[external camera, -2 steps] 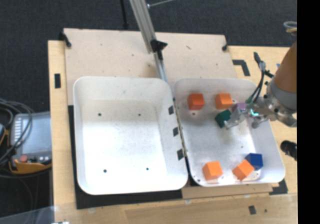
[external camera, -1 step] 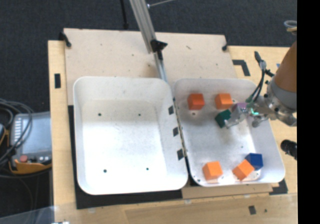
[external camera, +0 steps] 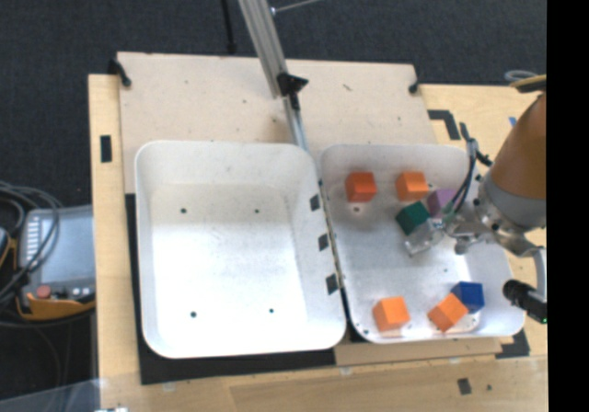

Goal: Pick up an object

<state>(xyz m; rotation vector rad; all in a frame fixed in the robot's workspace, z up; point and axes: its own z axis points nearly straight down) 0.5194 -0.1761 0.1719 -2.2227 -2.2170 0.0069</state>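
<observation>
Where blocks (external camera: 361, 187) gather, right bin (external camera: 368, 300).

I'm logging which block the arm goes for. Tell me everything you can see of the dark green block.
The dark green block is a small cube with a matte, solid-coloured surface, sitting slightly rotated on the floor of the right bin, in its upper middle. It lies below and between two orange blocks, with a purple block just to its right. The gripper is right beside its lower edge; contact cannot be judged.

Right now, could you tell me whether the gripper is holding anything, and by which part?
It cannot be told: the gripper sits low against the green block in the right bin, but no grasp shows.
</observation>
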